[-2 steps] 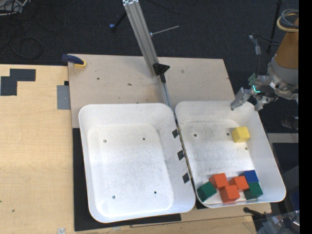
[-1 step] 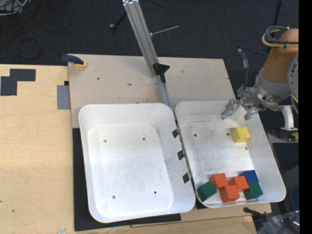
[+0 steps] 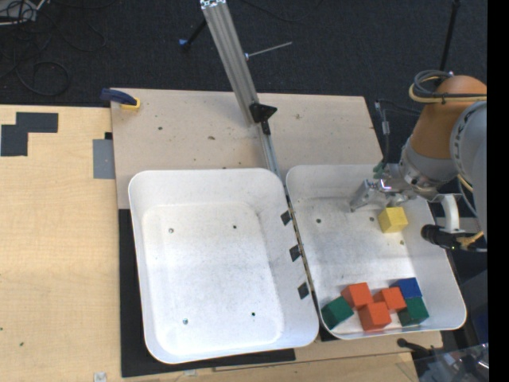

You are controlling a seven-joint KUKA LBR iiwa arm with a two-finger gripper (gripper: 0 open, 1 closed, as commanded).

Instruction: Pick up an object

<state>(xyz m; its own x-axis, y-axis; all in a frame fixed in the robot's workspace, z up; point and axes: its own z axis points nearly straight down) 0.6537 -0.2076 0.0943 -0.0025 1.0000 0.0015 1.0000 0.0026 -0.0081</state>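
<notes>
My gripper [image 3: 379, 200] hangs over the far part of the right bin [image 3: 334, 183], below the orange band of the arm. Its two silver fingers [image 3: 358, 200] stand spread apart, open, with nothing between them. A yellow block [image 3: 393, 219] lies on the bin floor just on the near side of the gripper, close under its right finger. Whether the finger touches the block cannot be made out.
A cluster of blocks fills the near right corner of the right bin: three orange [image 3: 374, 315], two green [image 3: 337, 311] and one blue [image 3: 409, 287]. The left bin [image 3: 207, 183] lies beside it. A slanted metal bar [image 3: 235, 62] rises behind the bins.
</notes>
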